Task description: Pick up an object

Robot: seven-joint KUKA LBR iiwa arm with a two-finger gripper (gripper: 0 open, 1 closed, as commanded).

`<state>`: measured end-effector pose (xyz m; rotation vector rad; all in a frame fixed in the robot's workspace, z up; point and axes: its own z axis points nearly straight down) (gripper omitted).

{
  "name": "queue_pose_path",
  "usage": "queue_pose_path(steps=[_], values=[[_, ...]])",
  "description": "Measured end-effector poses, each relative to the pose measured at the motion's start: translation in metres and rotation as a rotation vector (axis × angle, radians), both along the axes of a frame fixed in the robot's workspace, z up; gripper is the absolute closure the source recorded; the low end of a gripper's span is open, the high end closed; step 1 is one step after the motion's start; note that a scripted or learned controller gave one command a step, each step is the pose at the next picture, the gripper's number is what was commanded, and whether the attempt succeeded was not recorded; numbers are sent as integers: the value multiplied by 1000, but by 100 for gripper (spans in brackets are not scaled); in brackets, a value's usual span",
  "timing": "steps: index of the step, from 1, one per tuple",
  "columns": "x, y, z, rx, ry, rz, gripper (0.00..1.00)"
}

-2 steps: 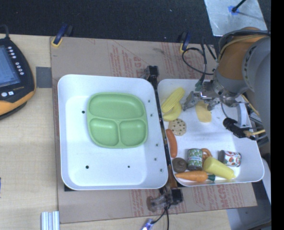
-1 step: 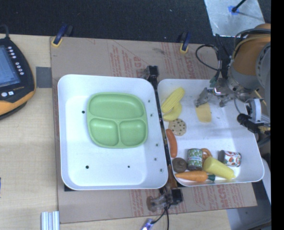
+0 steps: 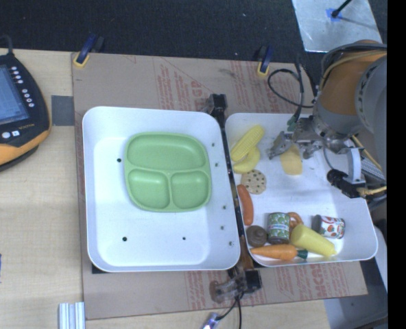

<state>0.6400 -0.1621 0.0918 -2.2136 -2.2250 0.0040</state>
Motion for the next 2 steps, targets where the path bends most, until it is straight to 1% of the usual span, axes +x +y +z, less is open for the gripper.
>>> queue_pose_path(steps=[1, 2], values=[[-50, 7, 0, -1, 0, 0, 0], [12, -21, 0, 0, -2, -1, 0]])
